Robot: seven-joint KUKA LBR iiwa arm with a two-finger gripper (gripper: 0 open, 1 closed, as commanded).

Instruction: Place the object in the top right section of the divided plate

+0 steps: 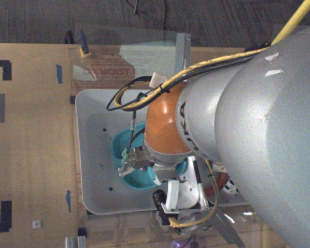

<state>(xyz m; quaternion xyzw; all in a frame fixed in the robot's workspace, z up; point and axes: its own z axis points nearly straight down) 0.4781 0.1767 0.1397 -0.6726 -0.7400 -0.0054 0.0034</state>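
I've got the arm (237, 123) reaching in from the right, its big grey body and orange band (165, 123) covering most of the white bin (93, 138). The wrist sits right over the teal divided plate (125, 141); I see only the plate's left edge and a lower sliver under the wrist, so I can't make out its sections or which is top right. The hand (128, 164) is buried under the wrist hardware at the plate's lower left edge, and I can't tell if it's wide, narrow, or holding anything. I can't pick out the object itself: there's something small and pale green by the hand at the plate rim, but it's too blurred to call. A red-and-white item (225, 184) peeks out under the arm to the right of the plate; can't identify it. Black and yellow cables (139, 99) loop above the wrist. The bin sits on the tan table (31, 138), which carries blue tape marks (59, 74).
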